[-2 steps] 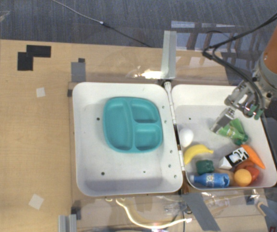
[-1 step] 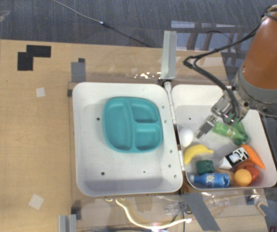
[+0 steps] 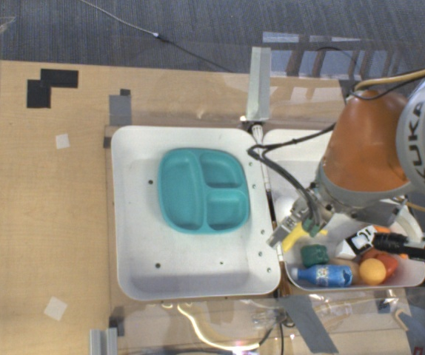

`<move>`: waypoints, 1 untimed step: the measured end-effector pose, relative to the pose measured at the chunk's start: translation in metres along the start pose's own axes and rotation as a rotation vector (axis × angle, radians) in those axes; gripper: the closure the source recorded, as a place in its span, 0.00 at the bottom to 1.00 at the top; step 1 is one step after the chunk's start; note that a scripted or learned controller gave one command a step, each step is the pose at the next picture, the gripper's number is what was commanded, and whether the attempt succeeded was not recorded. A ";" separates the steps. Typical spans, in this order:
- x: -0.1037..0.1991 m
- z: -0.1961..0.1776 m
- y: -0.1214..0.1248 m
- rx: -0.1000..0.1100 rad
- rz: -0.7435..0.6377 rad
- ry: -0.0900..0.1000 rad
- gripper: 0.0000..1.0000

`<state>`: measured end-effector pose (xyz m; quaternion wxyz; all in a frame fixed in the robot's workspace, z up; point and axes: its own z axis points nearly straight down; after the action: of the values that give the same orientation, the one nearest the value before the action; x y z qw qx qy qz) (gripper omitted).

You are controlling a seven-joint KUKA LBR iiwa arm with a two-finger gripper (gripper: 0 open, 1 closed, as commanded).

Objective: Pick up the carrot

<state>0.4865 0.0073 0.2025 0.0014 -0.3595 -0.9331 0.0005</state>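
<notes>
1. We see the arm (image 3: 375,139) reaching in from the right, its orange band over the right bin (image 3: 301,143) and its wrist bent down toward that bin's near left part.
2. The gripper (image 3: 295,228) sits low by the bin's left wall, over a yellow piece (image 3: 292,237); we cannot tell how it is set.
3. We cannot pick out the carrot with certainty; an orange-red shape (image 3: 387,261) lies at the near right, partly hidden.
4. Near it lie an orange ball (image 3: 373,271), a blue item (image 3: 323,275) and a dark green item (image 3: 315,254).
5. The left bin (image 3: 135,272) holds a teal divided plate (image 3: 201,191).
6. Black cables (image 3: 272,161) cross between the bins.
</notes>
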 end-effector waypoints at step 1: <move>-0.001 -0.004 0.001 -0.006 0.000 -0.006 0.00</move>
<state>0.4880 0.0071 0.2062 -0.0023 -0.3597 -0.9331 -0.0012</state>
